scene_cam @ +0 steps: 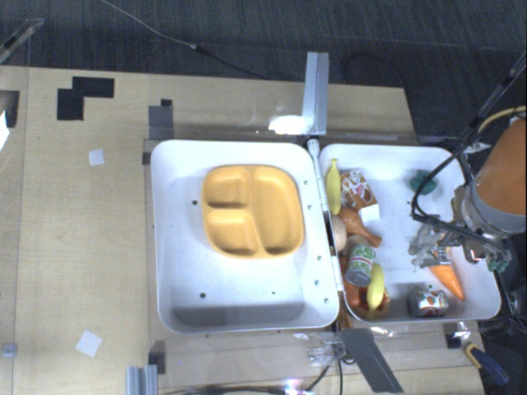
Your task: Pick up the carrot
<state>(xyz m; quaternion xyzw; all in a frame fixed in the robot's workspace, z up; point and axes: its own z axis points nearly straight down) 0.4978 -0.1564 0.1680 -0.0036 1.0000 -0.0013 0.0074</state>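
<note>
The carrot (450, 281), a short orange cone, lies near the front right of the right bin (395, 156), pointing toward the bin's front right corner. My gripper (431, 251) hangs right over the carrot's upper left end, at the tip of the grey arm with its orange band (504, 175). Wrist and cables hide where the gripper meets the carrot.
A small metal can (426, 303) lies just front-left of the carrot. Along the right bin's left side lie a banana (333, 186), a snack packet (356, 189), an orange-brown toy (359, 223), a jar (360, 264) and another banana (375, 287). A yellow divided plate (251, 210) sits in the left bin (177, 245).
</note>
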